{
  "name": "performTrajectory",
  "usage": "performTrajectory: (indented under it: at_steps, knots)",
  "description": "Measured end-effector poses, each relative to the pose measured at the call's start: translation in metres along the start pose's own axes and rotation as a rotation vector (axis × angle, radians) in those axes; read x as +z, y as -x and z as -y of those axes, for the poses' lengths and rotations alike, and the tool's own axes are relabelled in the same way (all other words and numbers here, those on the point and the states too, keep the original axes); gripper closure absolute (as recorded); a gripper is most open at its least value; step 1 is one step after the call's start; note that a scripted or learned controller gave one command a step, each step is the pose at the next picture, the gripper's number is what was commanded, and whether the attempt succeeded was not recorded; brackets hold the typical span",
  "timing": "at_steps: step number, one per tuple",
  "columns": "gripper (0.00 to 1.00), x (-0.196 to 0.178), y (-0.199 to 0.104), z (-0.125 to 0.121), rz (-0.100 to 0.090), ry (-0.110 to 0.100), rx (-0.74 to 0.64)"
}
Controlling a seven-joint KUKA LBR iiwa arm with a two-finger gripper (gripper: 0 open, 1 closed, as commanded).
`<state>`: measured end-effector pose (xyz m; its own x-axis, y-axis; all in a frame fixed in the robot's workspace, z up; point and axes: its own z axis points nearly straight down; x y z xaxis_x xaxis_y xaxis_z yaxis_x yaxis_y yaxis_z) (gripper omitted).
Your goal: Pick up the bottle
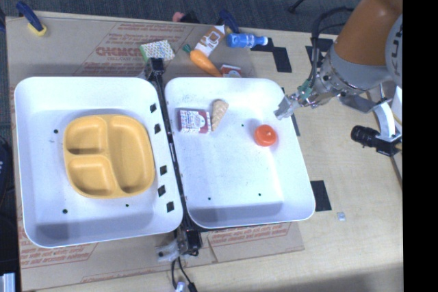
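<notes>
While gripper hovers, bottle lies outside bins

The small blue plastic bottle with a white cap end lies on its side on the cardboard sheet covering the bench, outside both bins, just beyond the far rim of the right-hand white bin. Its long axis runs roughly parallel to that rim. It sits apart from the jaws, up and to their left in the camera view, untouched. A white-and-orange packet lies just beside its left end.
</notes>
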<state>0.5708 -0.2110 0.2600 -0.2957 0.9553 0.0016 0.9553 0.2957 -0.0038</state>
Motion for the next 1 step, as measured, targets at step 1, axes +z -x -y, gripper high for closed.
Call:
performTrajectory:
  at_steps: [1]
  knots:
    - [1.0, 0.1018, -0.0168, 0.0493, -0.001, -0.001, 0.289]
